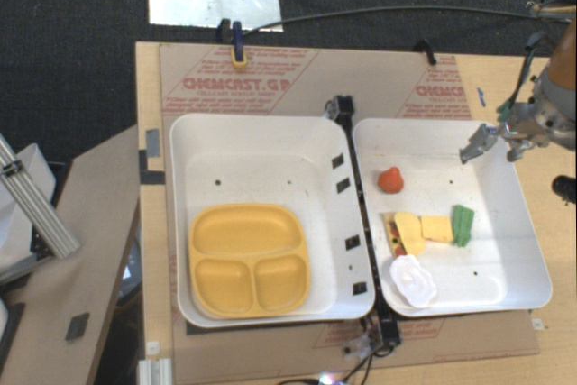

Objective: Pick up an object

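Two shallow white bins sit side by side on the surface (pixel 270 72), a brown board with red lettering. Left bin (pixel 194 140): holds one yellow divided tray (pixel 250 260), three compartments, lying in the near half toward the bin's front wall. Right bin (pixel 505 194): small cluster left of centre. A red-orange rounded object (pixel 390 180) lies apart from the rest, toward the back. In front of it, a yellow block (pixel 422 230) sits beside a green piece (pixel 462 224), the two touching or nearly so; a thin strip with dark and red marks (pixel 395 233) lies along the yellow block's left edge. A white crumpled object (pixel 413 280) lies nearest the front wall, just below the yellow block. The arm enters from the right; the tool (pixel 492 143) hangs over the right bin's back right part, well apart from every object. Nothing is between its fingers, which look spread apart.
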`<state>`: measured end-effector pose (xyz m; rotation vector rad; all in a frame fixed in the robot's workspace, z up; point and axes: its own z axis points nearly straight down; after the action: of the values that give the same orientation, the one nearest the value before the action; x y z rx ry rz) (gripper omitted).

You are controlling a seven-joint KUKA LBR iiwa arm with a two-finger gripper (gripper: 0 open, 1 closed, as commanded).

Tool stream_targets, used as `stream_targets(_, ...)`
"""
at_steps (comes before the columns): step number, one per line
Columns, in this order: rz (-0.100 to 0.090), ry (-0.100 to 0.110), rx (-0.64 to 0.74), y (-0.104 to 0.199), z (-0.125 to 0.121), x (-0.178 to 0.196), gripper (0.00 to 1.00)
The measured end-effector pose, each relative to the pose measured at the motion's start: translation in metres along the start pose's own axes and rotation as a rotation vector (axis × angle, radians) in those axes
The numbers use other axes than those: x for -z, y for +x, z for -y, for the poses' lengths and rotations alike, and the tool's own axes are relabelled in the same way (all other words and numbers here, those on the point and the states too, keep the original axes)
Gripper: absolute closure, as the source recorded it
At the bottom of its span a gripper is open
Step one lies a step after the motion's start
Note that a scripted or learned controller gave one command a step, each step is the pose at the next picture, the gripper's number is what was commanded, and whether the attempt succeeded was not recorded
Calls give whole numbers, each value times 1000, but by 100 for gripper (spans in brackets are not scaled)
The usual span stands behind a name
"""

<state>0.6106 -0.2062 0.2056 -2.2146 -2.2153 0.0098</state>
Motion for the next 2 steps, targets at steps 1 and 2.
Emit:
stream_targets(1, 3, -13, 3, 1, -3, 9, 0)
stream_targets(2, 3, -11, 5, 2, -7, -33, 0)
